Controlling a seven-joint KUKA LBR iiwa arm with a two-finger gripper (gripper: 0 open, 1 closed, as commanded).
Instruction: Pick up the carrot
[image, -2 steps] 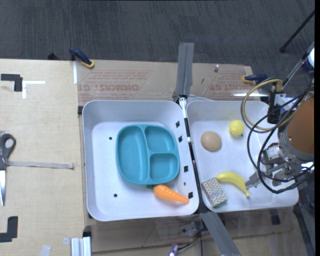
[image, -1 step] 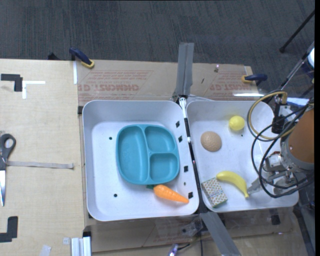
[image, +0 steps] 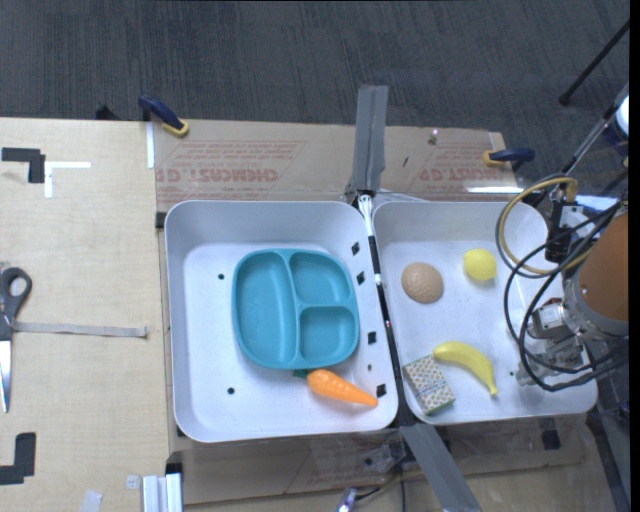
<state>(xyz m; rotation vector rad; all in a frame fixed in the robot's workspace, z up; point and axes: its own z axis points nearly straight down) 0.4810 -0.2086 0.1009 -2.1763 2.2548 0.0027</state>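
My workspace seen from above: a pale wooden counter (image: 80, 400) against a dark floor.

Dark grey carpeted floor (image: 250, 50) fills the top. A sheet of brown cardboard (image: 260, 165) lies on my counter, held by blue and yellow clamps (image: 163, 113) at its far corners. A pair of scissors (image: 10, 330) rests at the left edge. Light is even and soft.

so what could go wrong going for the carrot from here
The carrot lies in the left bin, its leafy end touching the blue divided plate; a finger coming down there may hit the plate's rim.

It also sits close to the bin's near wall, leaving little room on that side.

The arm is at the right edge, so it has to cross the right bin and the divider to get there.
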